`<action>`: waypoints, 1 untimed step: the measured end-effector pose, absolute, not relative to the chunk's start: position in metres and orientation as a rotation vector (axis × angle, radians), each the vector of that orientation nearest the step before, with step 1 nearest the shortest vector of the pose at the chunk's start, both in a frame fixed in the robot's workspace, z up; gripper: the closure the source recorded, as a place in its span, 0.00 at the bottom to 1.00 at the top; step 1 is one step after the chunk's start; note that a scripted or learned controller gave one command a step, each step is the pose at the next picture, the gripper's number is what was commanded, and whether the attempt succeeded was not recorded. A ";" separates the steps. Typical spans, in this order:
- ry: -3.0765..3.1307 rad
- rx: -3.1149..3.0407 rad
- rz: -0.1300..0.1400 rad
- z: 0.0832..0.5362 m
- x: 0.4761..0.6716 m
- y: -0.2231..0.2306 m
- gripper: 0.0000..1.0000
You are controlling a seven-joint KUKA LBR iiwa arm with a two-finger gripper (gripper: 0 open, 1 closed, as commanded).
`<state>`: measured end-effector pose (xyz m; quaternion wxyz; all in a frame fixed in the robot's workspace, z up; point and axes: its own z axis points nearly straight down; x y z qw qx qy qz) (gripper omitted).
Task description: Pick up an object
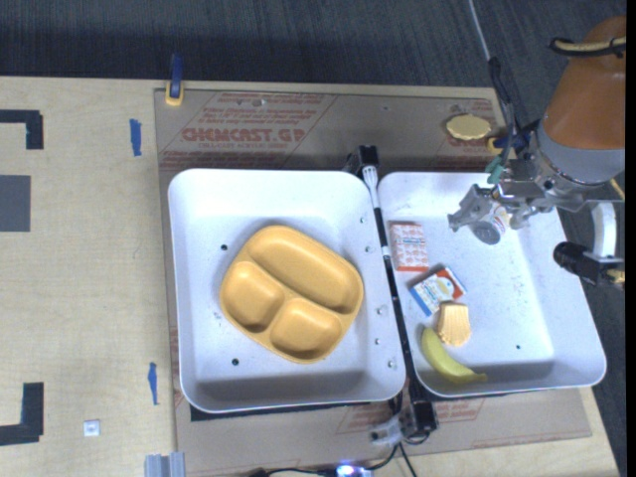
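Where the frame's lower right meets the right bin [556, 371], one banana [445, 358] lies at the near rim, one tan block [453, 324] touching it. Above: one blue-and-orange packet [437, 288], then one red-and-white packet [407, 244]. Left bin [199, 266]: one yellow three-compartment tray [290, 291]. Upper right, gripper [484, 219] over the right bin's far part; finger spread cannot be told.

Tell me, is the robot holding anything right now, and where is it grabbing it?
Nothing is held. The gripper hangs over a bare part of the right bin, apart from the banana, the yellow block and the two small packets.
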<state>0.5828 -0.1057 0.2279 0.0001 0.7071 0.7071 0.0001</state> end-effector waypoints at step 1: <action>2.221 2.223 -0.001 0.110 0.563 -0.133 0.00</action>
